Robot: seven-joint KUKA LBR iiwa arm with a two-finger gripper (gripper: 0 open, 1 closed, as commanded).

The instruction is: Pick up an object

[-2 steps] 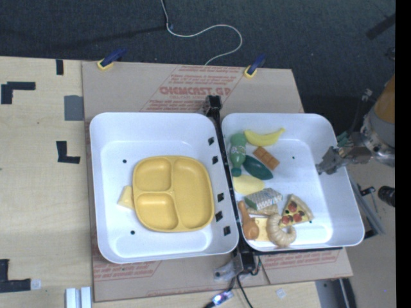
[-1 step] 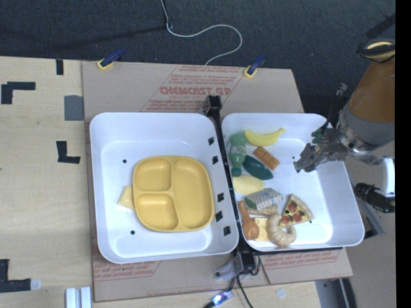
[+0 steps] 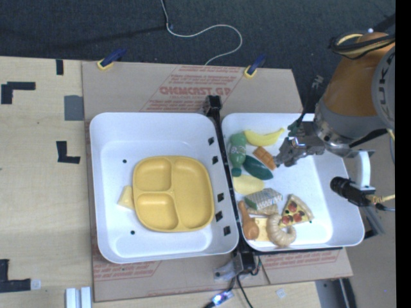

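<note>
Much bare floor in the right bin [image 3: 334, 204] flanks the hand [image 3: 287, 154], grip unclear.

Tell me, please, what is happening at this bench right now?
A robot arm reaches in from the right over the right bin, which holds a pile of toy food: a banana, a carrot, a pizza slice and others. Its gripper hangs just right of the carrot, with nothing visibly held. The left bin holds a yellow divided tray. No pick looks done yet.
</note>
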